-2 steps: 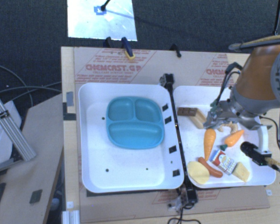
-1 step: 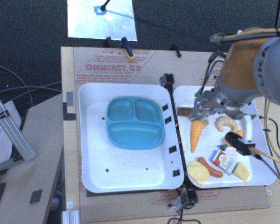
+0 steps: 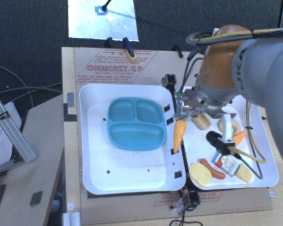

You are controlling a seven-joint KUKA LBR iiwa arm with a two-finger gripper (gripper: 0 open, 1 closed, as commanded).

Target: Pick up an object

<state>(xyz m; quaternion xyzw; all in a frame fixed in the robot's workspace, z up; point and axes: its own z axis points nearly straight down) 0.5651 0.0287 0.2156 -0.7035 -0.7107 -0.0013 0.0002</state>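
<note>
Camera view, cardboard-topped bench, dark floor, claw clamped on carrot

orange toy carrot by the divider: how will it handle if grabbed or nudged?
The tapered orange plastic carrot looks rigid and probably light. Its round, cone-like body may roll in an arc if pushed. The glossy, narrowing surface could slip from the claw, which sits just above its top end.
</note>
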